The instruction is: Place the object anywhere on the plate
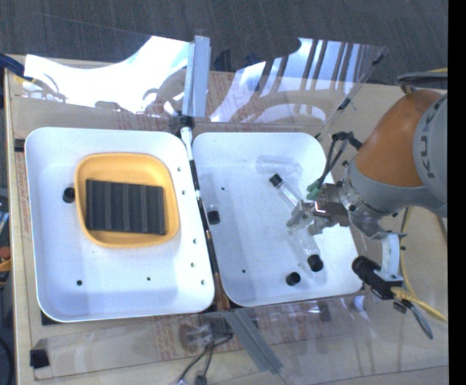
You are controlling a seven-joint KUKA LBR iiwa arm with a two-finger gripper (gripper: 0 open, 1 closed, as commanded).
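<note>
Arm (401, 155) reaches in from the desk's right edge, grey body with the orange band, wrist low over the right bin (241, 291). Jaws (309, 215) sit in that bin's right half, near its right wall. Can't tell whether they are apart or together; metal parts and clear plastic blur into each other there.

Object (279, 184) looks like a small clear tube with a dark cap, lying tilted on the right bin's floor toward its far-right corner, just up-left of the jaws. Whether it touches them is unclear, possibly not. Nothing visibly held between the fingers.

Two small dark round bits (303, 269) lie near the right bin's front-right corner, just below the jaws.

Plate (127, 171) is yellow with rounded corners and sits in the left bin (48, 287), toward its far-left part. Dark ribbed block (127, 207) lies on the plate. Object and plate are well apart, in separate bins.
</note>
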